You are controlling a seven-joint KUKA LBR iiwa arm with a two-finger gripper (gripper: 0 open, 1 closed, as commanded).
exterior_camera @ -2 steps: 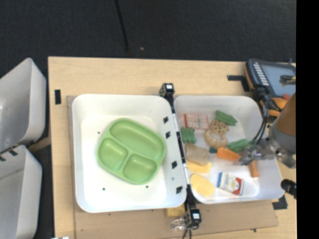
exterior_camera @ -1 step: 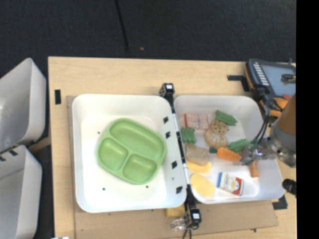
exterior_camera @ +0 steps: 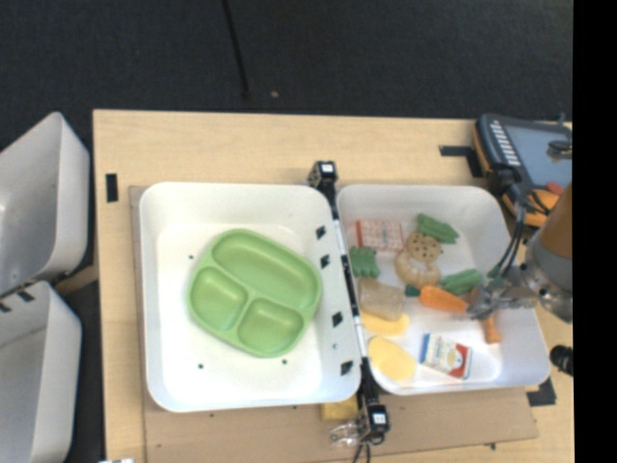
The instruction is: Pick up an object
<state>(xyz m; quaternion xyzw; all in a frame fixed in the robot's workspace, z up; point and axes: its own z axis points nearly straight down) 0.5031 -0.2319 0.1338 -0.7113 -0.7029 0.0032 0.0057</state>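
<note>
Right now the gripper (exterior_camera: 487, 302) sits low in the right bin (exterior_camera: 482, 199), close to its right wall, with its tip beside the right end of the orange carrot (exterior_camera: 442, 300). Whether it is spread or pressed together cannot be told; the tip is a dark blur, and nothing is seen between it.

The carrot looks like the likeliest target. It lies flat mid-bin, its long axis running left to right with a slight downward slant toward the right. A green piece (exterior_camera: 463, 281) is just above it, and a small orange piece (exterior_camera: 493, 330) lies just below the gripper.

The risk is a crowded grasp: the gripper could close on the carrot's very end and let it squirt free, or catch the green piece instead. A round cookie (exterior_camera: 422, 249) and a tan piece (exterior_camera: 382, 302) lie nearby, so a nudge could shuffle the pile. The green tray (exterior_camera: 254, 293) in the left bin (exterior_camera: 164, 258) lies well apart.
</note>
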